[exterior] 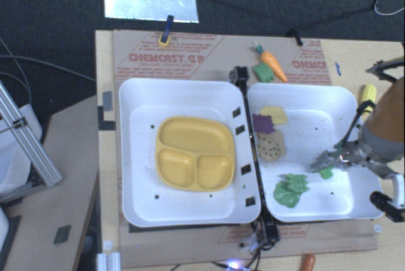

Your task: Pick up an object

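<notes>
The right bin (342,102) holds a yellow piece (274,114), a purple piece (263,125), a tan speckled cookie (271,147) and a green leafy toy (291,190). My gripper (325,164) hangs low over the middle of this bin, reaching in from the right. A small green item (326,173) lies just under its tip; whether they touch is unclear. The leafy toy is a little to the gripper's lower left.
The left bin (136,137) holds a yellow divided plate (193,154). Behind the right bin lie a toy carrot (274,63) and a green piece (262,73). A yellow corn toy (367,94) sits by the right bin's far corner.
</notes>
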